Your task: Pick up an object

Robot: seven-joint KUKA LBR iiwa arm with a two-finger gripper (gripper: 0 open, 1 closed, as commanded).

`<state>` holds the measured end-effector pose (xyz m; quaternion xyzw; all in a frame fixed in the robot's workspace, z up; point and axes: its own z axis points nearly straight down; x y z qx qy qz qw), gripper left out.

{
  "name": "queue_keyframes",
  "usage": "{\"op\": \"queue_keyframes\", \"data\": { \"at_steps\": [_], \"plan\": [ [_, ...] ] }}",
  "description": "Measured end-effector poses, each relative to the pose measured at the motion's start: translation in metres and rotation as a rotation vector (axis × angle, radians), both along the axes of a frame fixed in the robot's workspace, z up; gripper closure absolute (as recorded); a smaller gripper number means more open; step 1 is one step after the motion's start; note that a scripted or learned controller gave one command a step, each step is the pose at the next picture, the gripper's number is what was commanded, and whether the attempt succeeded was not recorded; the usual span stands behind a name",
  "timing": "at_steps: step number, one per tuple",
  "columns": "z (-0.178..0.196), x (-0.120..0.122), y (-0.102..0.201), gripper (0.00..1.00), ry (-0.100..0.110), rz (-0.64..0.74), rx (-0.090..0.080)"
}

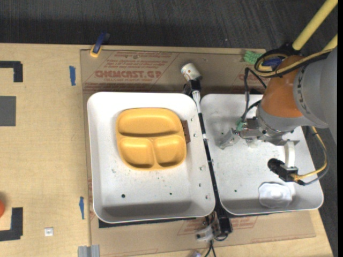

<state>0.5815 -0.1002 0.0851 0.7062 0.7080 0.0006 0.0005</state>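
A yellow divided tray (151, 137) lies in the left white bin (107, 186), toward its back. In the front right corner of the right bin (236, 186) sits a small white lumpy object (275, 194). The grey arm with its orange band (280, 98) reaches in from the right over the right bin. My gripper (229, 137) points left and hangs low over the back left part of that bin's floor. I see nothing held in it. It is well apart from both the white object and the yellow tray.
A black part on a yellow cable (282, 168) hangs over the right bin beside the arm. A white and black tool (190, 74) lies on the cardboard behind the bins. Blue tape marks and a blue clip (98, 45) sit at the bench's left.
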Motion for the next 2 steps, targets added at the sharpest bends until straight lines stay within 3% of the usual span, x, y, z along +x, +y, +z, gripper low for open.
{"op": "queue_keyframes", "data": {
  "at_steps": [2],
  "plan": [
    [0.0000,0.0000,0.0000,0.00,0.000,0.000,0.000]
  ]
}}
